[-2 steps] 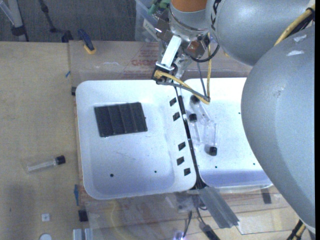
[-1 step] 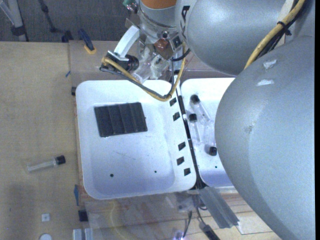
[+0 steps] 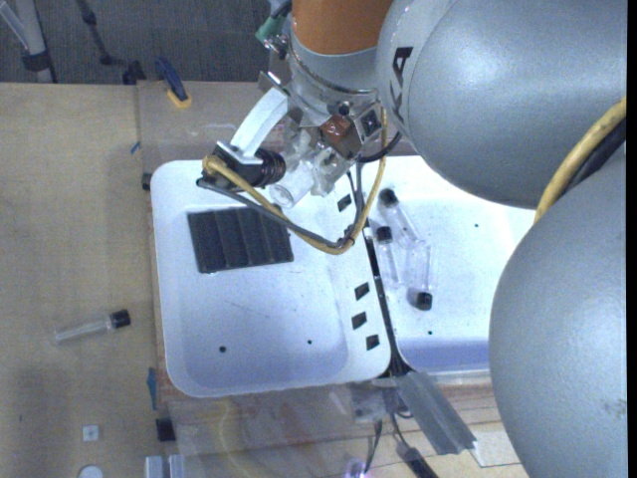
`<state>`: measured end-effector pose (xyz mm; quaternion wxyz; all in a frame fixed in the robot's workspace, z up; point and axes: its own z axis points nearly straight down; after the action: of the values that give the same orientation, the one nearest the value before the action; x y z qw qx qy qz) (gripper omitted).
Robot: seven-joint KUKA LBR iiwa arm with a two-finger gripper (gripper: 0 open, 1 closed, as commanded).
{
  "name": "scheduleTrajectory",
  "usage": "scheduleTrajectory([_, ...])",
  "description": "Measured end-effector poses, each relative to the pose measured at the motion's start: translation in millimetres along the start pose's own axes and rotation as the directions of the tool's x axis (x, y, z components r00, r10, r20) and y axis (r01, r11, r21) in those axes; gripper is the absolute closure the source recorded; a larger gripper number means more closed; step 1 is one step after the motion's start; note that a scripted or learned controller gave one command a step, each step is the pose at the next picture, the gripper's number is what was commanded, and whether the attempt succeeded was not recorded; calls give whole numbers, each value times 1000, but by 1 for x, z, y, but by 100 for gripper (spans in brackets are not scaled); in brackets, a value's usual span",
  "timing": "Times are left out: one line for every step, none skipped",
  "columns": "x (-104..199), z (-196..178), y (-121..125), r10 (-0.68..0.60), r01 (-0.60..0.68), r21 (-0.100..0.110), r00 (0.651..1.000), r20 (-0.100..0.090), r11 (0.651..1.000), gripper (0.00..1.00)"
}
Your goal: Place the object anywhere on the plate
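A dark ribbed rectangular plate [image 3: 239, 239] lies flat in the back left part of the left bin [image 3: 259, 357]. My gripper [image 3: 291, 179] hangs over the back of that bin, just beyond the plate's far right corner. A small clear piece with a black end [image 3: 267, 170] shows at the gripper's tip; I cannot tell whether it is held or part of the tool. Clear vials with black caps [image 3: 406, 257] lie in the right bin [image 3: 448, 352], near its left wall.
A yellow cable [image 3: 299, 229] loops from the wrist down across the plate's right end. The arm's grey body covers most of the right bin. Another clear vial with a black cap [image 3: 92, 325] lies on the bench left of the bins.
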<state>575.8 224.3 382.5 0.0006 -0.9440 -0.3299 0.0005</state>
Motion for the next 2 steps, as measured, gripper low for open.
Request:
scheduleTrajectory([-37,134,-28,108,-108,-1,994,1,994,100])
scheduleTrajectory([18,173,15,191,-191,-1,982,-1,982,100])
